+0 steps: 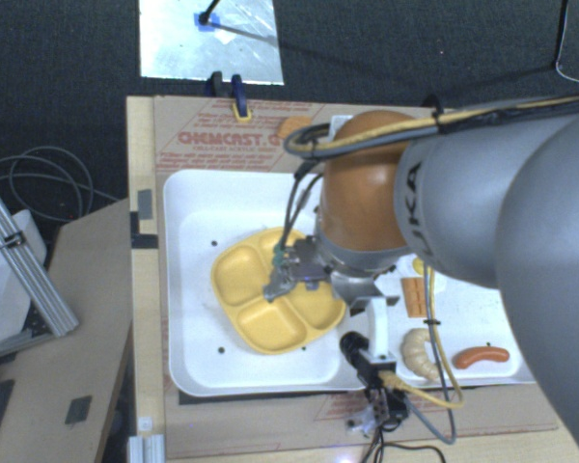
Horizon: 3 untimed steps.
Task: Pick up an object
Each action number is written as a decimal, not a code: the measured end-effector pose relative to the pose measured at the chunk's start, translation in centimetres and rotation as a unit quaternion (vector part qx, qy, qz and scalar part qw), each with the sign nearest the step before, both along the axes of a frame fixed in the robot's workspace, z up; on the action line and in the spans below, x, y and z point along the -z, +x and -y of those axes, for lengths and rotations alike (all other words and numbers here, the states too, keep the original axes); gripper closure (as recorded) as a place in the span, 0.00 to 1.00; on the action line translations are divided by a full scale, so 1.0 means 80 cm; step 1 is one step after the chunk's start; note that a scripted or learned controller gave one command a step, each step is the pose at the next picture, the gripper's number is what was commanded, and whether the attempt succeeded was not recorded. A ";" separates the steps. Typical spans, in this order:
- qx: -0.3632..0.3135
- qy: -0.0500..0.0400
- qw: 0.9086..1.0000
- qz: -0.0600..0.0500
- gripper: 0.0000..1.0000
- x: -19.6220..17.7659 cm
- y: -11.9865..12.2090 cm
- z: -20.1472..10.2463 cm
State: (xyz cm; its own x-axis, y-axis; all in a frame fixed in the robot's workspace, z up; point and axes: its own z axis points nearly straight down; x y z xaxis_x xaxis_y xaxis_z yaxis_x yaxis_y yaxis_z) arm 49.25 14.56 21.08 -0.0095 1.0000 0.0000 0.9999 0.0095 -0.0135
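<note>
Yellow divided plate lies in the left bin beneath the tool, whose state cannot be told; its shallow rim could be missed.

The arm covers a big part of the right bin, so only its lower strip can be seen, and the arm itself is cut by the right edge. The gripper is small and dark over the yellow divided plate; how its tips stand cannot be told. The plate's right side is hidden under the wrist. An orange item beside the wrist is half hidden and cannot be named. The croissant is crossed by cables
</note>
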 end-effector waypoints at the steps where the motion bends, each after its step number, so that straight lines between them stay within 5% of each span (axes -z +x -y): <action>1: 0.006 0.002 1.000 0.009 0.00 0.141 0.057 0.035; 2: 0.005 0.001 1.000 0.008 0.00 0.029 0.004 0.119; 3: 0.007 -0.001 1.000 0.010 0.00 0.032 0.074 0.197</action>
